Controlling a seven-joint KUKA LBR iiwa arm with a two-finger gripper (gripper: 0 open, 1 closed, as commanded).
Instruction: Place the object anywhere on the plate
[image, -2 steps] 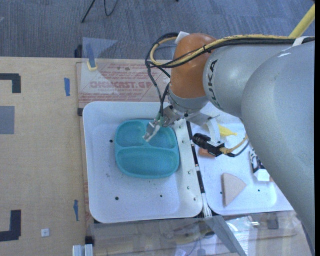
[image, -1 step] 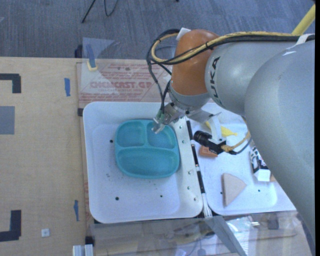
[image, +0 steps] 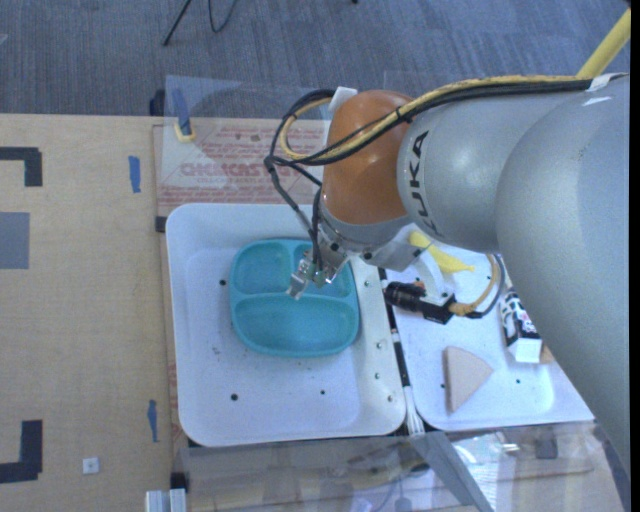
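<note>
Pincer (image: 305, 279) hangs directly over plate (image: 290, 325), at its divider; finger state cannot be told, nor any object held.

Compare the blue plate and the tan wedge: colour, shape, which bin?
The blue plate is teal, rounded and split into compartments; the tan wedge is beige, triangular and plain. The plate lies in the left bin, under the gripper; the wedge lies in the right bin. The plate looks clearly bigger. Both lie flat on a white bin floor.

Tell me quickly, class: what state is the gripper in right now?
Gripper: over the blue divided plate; open or shut cannot be told.
</note>
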